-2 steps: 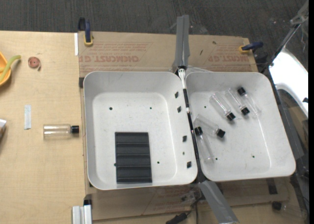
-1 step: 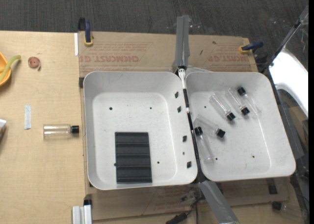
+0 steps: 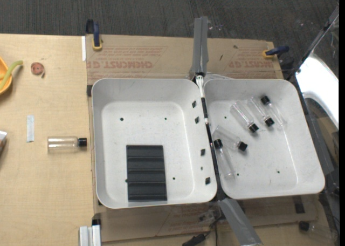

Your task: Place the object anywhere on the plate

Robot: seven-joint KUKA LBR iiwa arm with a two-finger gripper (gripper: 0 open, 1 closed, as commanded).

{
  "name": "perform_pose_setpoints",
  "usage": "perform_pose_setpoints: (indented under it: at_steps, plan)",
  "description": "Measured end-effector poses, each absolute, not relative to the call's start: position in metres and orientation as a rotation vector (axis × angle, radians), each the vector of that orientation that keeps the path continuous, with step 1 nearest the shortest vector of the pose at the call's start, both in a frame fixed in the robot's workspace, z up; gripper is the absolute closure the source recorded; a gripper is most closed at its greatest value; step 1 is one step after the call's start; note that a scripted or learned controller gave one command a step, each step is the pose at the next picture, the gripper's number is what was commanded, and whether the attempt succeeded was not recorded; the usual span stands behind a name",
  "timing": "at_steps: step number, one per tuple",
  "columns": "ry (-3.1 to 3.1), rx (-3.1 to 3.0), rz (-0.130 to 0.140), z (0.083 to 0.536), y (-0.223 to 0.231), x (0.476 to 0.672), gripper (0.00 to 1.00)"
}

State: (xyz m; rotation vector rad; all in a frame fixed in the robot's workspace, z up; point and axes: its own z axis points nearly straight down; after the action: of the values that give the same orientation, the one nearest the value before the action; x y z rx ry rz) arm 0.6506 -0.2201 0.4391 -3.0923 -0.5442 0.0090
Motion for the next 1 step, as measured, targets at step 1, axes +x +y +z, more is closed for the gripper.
perform_pose_setpoints:
  at_steps: [1]
  plan:
    - [-0.345,-3.12,0.01,0.4387,-0.2224,0.6441,0.0]
